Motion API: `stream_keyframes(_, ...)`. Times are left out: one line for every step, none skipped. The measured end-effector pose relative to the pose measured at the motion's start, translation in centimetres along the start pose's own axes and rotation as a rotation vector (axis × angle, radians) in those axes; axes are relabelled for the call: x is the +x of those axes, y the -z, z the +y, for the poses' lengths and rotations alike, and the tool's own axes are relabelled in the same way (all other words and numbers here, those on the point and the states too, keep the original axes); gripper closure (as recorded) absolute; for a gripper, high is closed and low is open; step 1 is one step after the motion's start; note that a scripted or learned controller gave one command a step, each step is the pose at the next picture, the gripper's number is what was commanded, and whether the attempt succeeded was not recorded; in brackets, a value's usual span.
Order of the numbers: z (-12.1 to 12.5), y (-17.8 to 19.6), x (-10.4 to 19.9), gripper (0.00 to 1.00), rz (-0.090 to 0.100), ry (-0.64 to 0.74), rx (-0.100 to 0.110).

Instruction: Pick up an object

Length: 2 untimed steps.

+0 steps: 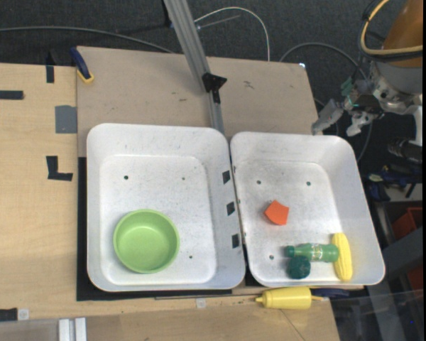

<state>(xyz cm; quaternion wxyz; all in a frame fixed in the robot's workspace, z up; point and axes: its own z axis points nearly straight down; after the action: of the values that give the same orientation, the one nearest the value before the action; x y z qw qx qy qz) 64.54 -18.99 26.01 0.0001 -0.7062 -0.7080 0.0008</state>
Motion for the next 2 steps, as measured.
stream_keyframes(0.0,0.0,0.0,0.0,-0.001,0.0,0.0)
stream_keyframes(0.6,-4.7,0.5,0.0,0.001,0.0,0.004)
